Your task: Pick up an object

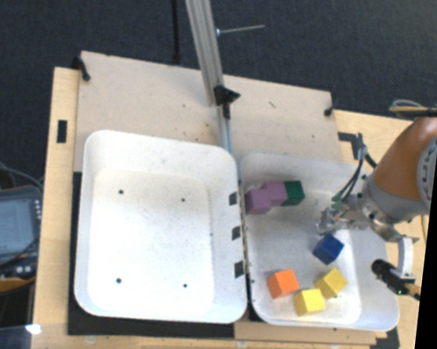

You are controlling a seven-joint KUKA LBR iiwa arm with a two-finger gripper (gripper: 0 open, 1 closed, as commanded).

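yellow cube (310, 301) lies nearest, right bin (375, 311); orange cube (283, 282) just left of blue cube (328, 248). end effector (338, 221) directly above blue cube; finger state cannot be determined.

Wooden bench (163, 108) bears two white bins (157, 225).

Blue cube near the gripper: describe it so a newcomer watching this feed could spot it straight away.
Start at the right-hand white bin, the one holding all the blocks. Follow the arm to its gripper near the bin's right side; the blue cube lies just below it. It is the only blue block, set above two yellow ones and an orange one.
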